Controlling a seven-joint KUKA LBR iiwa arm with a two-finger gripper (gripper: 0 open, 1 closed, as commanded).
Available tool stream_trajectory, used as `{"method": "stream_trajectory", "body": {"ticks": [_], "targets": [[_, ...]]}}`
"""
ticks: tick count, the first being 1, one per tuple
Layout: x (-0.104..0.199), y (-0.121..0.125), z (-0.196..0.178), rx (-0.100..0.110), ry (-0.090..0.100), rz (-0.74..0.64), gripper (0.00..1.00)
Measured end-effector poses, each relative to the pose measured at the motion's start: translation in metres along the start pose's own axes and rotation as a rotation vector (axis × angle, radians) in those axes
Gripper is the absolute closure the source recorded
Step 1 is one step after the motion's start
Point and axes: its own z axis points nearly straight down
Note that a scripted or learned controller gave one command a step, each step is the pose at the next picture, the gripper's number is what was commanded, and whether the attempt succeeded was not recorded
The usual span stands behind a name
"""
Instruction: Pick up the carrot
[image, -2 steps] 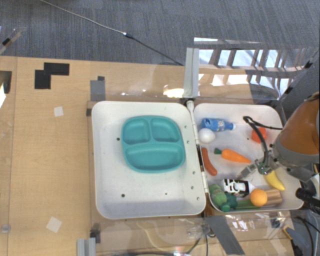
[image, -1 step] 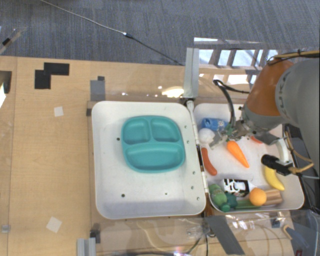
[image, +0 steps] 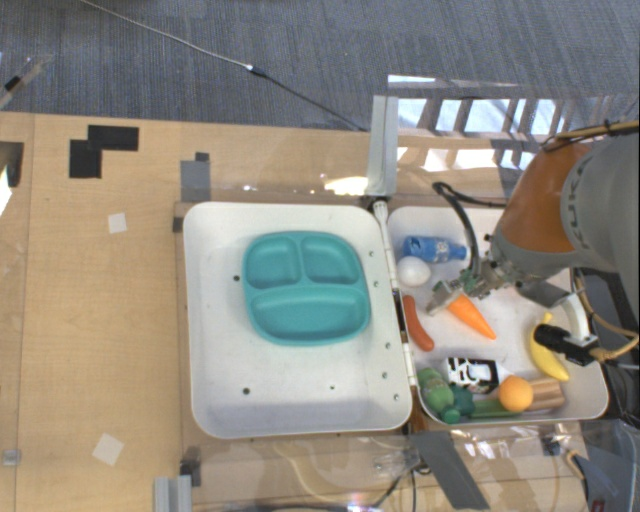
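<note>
A: Where did the carrot (image: 471, 315) lie?

B: In the right bin (image: 590, 395), middle right of the frame, pointing down and to the right on the white floor. Its blunt upper end sat right at the gripper (image: 462, 289), which had reached in from the right under the grey arm (image: 590, 205) with its orange band.

A: Were the fingers clenched on it?

B: I could not tell. They were small and dark against the carrot's top; touching or just beside it, no more than that.

A: Why was it an awkward spot?

B: The bin was crowded. A white ball (image: 413, 271) and a blue bottle (image: 433, 248) sat just above, a red sausage-like piece (image: 417, 324) to the left, a banana (image: 548, 350) to the right, an orange (image: 516, 394) and green pieces (image: 447, 394) below. Coming at the blunt end probably kept the fingers off those neighbours.

A: And the left bin (image: 215, 400)?

B: It carried a teal divided plate (image: 305, 287), well apart from the carrot, on the wooden desk (image: 90, 330).
</note>
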Motion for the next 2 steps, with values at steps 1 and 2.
{"method": "stream_trajectory", "body": {"ticks": [1,2], "targets": [[0.001,0.004,-0.013,-0.008,-0.004,-0.009,1.0],[0.067,0.027,-0.135,-0.006,0.001,0.0,1.0]]}}
